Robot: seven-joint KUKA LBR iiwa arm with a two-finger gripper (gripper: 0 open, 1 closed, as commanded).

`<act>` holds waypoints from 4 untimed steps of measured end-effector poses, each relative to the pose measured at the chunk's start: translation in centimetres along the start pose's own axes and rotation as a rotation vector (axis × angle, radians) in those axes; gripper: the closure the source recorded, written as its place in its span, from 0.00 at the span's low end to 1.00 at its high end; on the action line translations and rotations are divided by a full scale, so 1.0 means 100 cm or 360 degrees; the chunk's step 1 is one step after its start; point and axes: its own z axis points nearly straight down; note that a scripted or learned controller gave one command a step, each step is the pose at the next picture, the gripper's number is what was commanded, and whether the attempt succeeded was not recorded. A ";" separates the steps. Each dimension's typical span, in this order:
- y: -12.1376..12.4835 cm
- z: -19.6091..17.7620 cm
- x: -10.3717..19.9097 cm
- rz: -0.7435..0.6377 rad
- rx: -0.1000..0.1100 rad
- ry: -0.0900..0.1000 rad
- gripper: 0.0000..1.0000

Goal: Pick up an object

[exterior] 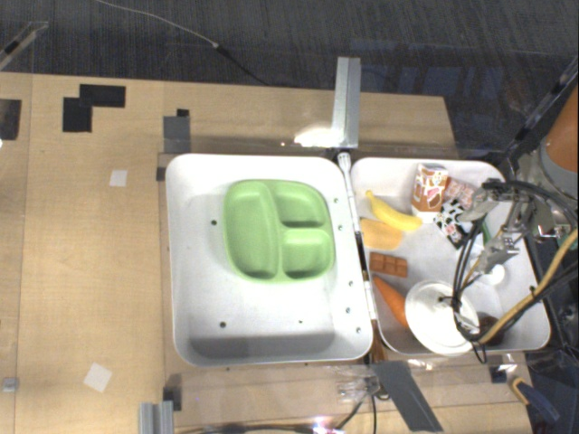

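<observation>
1. We see 2 white bins side by side. The left bin (194, 242) has bare floor all around a green tray (276, 229) with 3 sections, which sits a bit above its middle.
2. The right bin (384, 337) is crowded, with little free floor. The wall between the bins runs close to the things on its left side.
3. In the right bin, a yellow banana (391, 212) lies near the top left, a brown chocolate bar (389, 264) just below it, and an orange carrot (391, 302) under that.
4. A white bowl (437, 316) sits at the bottom, touching the carrot. A small printed cup (430, 188) stands near the top wall.
5. The gripper (496, 242) hangs over the right side of this bin, among black cables (463, 269) that cross over the bowl. We cannot tell how its fingers stand.
</observation>
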 end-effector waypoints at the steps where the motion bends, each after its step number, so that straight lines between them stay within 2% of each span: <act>1: 0.011 0.136 -0.027 -0.0235 0.0004 -0.0023 0.00; 2: -0.014 0.156 -0.104 -0.0269 -0.0010 0.0032 0.00; 3: -0.042 0.155 -0.095 -0.0158 -0.0015 -0.0007 0.00; 4: -0.049 0.156 -0.118 -0.0457 -0.0033 0.0099 0.00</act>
